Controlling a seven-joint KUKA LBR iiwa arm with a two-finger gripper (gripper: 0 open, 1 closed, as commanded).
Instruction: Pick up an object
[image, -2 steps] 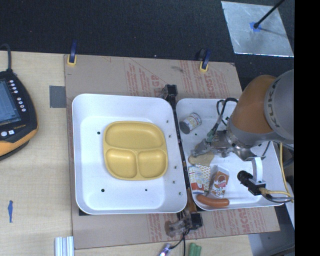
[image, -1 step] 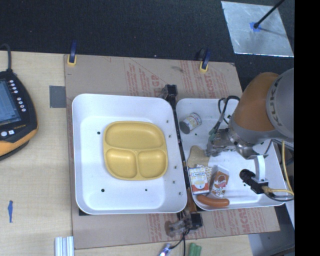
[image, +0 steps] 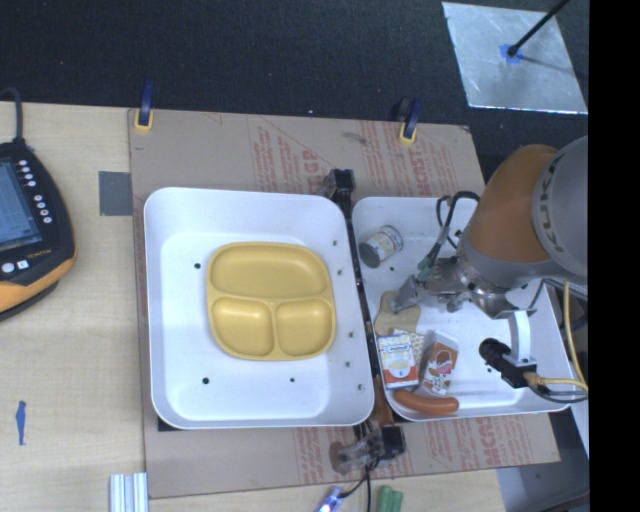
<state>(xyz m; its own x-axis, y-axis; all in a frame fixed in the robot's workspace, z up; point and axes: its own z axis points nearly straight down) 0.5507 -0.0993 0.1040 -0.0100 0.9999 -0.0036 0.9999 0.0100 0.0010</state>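
Observation:
In the right bin (image: 530, 400), my gripper (image: 413, 292) hangs low over the middle, reaching in from the right and pointing left. A small silver can (image: 380, 243) lies on its side up and to the left of it, apart from it. Below the gripper lie a white and orange carton (image: 399, 360) and, beside it, a brown and red packet (image: 439, 366). A reddish sausage (image: 425, 403) rests along the bin's front wall. I see nothing held in the gripper.
The left bin (image: 180, 390) holds a yellow three-compartment plate (image: 270, 300). A teach pendant (image: 25, 225) lies on the bench at far left. Clamps (image: 405, 118) pin the cardboard at the back. The grey and orange arm (image: 520, 220) covers the right bin's right side.

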